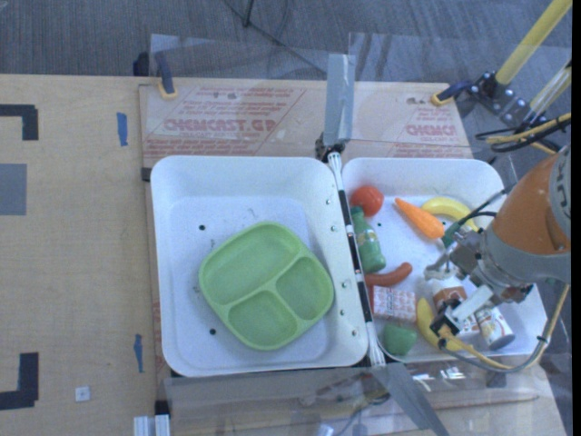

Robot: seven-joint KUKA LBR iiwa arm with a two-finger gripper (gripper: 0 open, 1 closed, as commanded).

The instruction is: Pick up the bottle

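We see the green bottle (368,246) lying left of our hand (461,312), pointing away; we cannot tell the hand's grip.

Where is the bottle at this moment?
The green bottle lies in the right bin, against its left wall, just below the tomato and above the red sausage, left of the pincer.

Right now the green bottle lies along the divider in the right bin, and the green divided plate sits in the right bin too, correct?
Not quite. The camera view shows the green divided plate in the left bin, not the right. The green bottle does lie along the divider in the right bin.
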